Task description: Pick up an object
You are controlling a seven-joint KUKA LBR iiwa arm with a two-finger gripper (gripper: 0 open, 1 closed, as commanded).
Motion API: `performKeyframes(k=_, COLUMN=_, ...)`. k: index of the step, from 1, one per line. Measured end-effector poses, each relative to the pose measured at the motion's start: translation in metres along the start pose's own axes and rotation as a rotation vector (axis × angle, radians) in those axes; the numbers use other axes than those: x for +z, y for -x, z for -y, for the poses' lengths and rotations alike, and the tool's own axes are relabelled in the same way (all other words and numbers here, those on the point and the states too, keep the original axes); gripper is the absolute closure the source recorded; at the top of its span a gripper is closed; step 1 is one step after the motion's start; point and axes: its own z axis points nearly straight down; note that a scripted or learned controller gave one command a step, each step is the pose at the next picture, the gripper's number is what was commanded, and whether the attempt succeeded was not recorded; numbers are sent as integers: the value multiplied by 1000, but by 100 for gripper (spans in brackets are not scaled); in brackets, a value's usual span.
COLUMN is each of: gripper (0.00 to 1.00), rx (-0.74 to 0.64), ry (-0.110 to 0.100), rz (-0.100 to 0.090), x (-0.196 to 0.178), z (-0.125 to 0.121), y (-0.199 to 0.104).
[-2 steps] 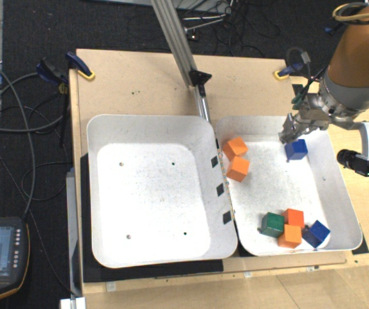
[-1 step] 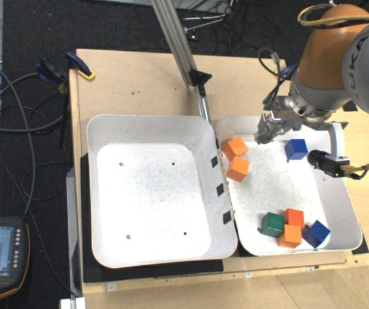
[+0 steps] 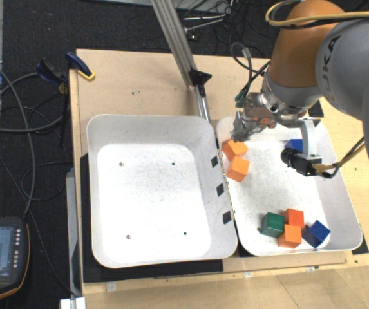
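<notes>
Risk noted first: two orange blocks sit touching near the left wall of the right-hand bin, the upper orange block just above the lower orange block. Likely fault from here: a descent straddling both, or a finger landing on a top face instead of beside it, pushing the pair apart or against the bin wall without a hold. Close wall on the left leaves little room for a finger on that side. Further risk of a glancing contact, the upper block standing turned at an angle to the bin edge.

Gripper located right of centre in the frame, just above and slightly right of the upper orange block, near it; contact not confirmable at this angle. Opening of the tool not discernible; nothing seen held in it.

Other candidates well apart from the tool, clustered at the lower right of the frame: green block, two more orange blocks, and a blue block, all touching or nearly so. Same crowding hazard there.

Left-hand bin bears no blocks.
</notes>
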Motion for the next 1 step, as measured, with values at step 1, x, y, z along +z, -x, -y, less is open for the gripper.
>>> performKeyframes(k=1, gripper=100, rx=1, ry=-4, rz=0, x=14, z=-2, y=-53)
